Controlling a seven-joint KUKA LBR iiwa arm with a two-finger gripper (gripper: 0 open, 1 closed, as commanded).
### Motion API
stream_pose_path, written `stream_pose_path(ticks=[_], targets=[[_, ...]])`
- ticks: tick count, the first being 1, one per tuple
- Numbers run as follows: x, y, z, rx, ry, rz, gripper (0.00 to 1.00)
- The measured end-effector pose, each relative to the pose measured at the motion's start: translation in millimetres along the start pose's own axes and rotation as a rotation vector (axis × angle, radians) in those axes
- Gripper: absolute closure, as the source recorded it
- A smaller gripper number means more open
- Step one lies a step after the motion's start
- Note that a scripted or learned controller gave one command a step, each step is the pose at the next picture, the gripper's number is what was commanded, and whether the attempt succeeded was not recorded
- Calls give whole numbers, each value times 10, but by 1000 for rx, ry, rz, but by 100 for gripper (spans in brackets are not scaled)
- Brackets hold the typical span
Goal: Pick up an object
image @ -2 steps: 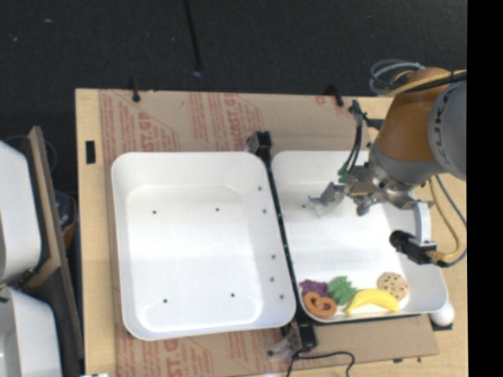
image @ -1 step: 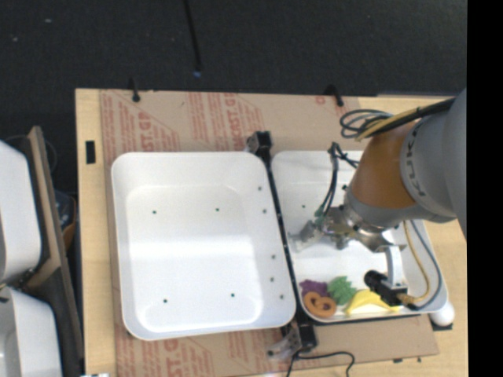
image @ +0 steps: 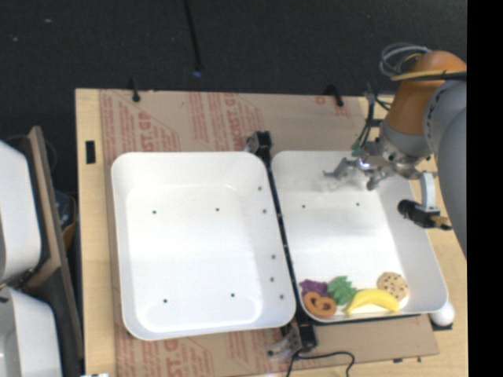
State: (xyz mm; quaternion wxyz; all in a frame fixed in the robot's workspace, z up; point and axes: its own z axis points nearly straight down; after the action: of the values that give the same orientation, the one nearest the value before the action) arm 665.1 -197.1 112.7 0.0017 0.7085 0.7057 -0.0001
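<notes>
Toys cluster at the six o'clock edge of the right bin (image: 409,250): a yellow banana (image: 372,301), a cookie (image: 392,286), a green piece (image: 342,289), a purple piece (image: 313,287) and a brown ring (image: 320,305), all touching or just beside one another. My fingers (image: 358,171) hang spread apart, gripping nothing, at the bin's twelve o'clock end, well apart from them. At nine o'clock lies the left bin (image: 141,179) on the surface (image: 181,120).

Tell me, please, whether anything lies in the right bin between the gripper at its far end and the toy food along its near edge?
Nothing visible does. The gripper is above the far end of the right bin; the banana, cookie and pretzel cluster at its near edge, with bare white floor between.
</notes>
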Motion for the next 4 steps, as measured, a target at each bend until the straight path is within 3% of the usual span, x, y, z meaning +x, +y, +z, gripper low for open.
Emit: stream_pose_path(ticks=[1,3,4], targets=[[70,-497,-766,-6,0,-3,0],[297,-511,-556,2,2,-4,0],[335,-486,-267,4,2,-4,0]])
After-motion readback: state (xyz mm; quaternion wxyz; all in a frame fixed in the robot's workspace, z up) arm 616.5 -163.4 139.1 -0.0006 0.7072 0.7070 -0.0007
